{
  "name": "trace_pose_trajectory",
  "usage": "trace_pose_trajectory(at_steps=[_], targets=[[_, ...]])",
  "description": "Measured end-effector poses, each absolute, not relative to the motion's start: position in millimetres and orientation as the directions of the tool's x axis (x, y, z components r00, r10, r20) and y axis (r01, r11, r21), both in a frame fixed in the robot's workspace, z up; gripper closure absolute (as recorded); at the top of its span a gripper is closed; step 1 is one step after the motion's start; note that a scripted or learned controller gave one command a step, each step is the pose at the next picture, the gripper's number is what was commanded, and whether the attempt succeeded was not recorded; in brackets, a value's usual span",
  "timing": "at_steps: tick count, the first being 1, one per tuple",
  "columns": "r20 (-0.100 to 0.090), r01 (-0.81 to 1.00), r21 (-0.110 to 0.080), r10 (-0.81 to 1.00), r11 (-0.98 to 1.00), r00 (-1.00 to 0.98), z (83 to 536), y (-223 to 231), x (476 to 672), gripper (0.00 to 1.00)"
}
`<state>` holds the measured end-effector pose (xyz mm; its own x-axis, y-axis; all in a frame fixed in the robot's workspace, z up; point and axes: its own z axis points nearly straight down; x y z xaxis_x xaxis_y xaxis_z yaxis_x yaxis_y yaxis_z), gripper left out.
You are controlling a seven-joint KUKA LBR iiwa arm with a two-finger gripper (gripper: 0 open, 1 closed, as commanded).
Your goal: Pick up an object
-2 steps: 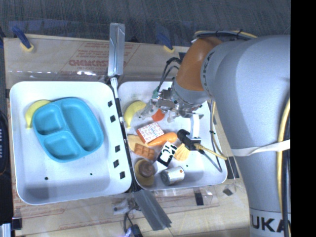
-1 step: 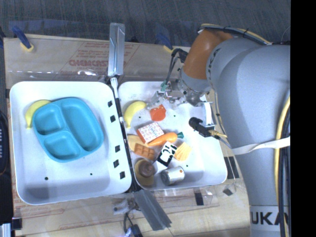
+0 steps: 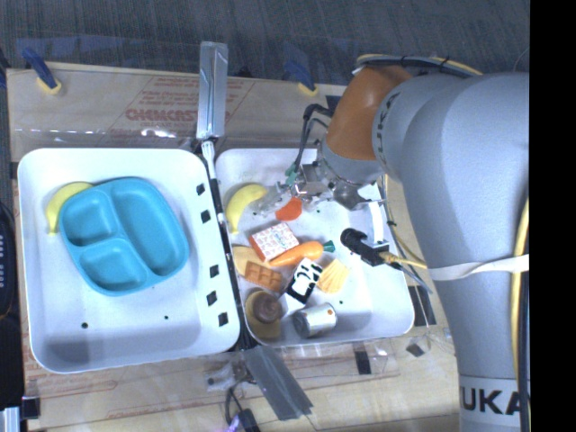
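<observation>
My gripper (image 3: 290, 194) hangs low over the back of the right bin (image 3: 396, 309), the arm coming in from the right. A small orange-red piece (image 3: 289, 211) sits right at its tip, touching or nearly touching it; the view does not show whether it is gripped. Close by lie a yellow banana (image 3: 241, 202), a checkered red-and-white box (image 3: 274, 240), an orange carrot (image 3: 297, 254), a waffle piece (image 3: 258, 274), a black-and-white object (image 3: 304, 280), a yellow wedge (image 3: 335, 275), a brown cup (image 3: 264, 310) and a silver can (image 3: 314, 320).
The left bin (image 3: 54, 331) holds a blue divided plate (image 3: 124, 232) with a second yellow banana (image 3: 60, 198) partly under its far left edge. A raised divider with black clips (image 3: 216, 250) separates the bins. The arm's large grey body covers the bench's right side.
</observation>
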<state>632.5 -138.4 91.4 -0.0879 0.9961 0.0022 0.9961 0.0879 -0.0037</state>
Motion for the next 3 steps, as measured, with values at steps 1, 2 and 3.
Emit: trace_pose_trajectory(at_steps=[1,2,3], targets=[[0.002,0.996,-0.005,0.996,0.091,-0.091,102,-138,632.9,1.0],[0.002,0.999,0.004,0.999,-0.042,0.042,195,-51,648.0,1.0],[0.0,0.979,0.001,0.979,-0.203,0.203,257,-71,630.8,1.0]])
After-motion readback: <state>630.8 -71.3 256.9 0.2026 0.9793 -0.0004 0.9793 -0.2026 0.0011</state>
